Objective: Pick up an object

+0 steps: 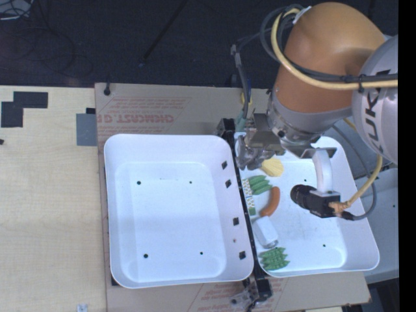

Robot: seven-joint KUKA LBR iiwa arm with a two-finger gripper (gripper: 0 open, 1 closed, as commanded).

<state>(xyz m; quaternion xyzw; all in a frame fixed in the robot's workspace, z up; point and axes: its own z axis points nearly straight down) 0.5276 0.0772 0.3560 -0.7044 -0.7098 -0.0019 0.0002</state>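
Two shallow white bins sit side by side on a tabletop [52, 194], seen from above. The left bin [169, 210] holds nothing visible. The right bin [325, 239] holds small toy foods along its left side: a yellow piece [273, 168], a green pod [259, 185], an orange sausage [270, 201], a white block [264, 231] and a second green pod [274, 259]. The gripper [250, 153] hangs low at the bin's top left corner, just beside the yellow piece. Whether it is clenched or released cannot be told. Nothing looks lifted yet, so the pick appears still to be done.

the grey arm [325, 64] reaches in from the right, its tool [250, 155] pointing down.
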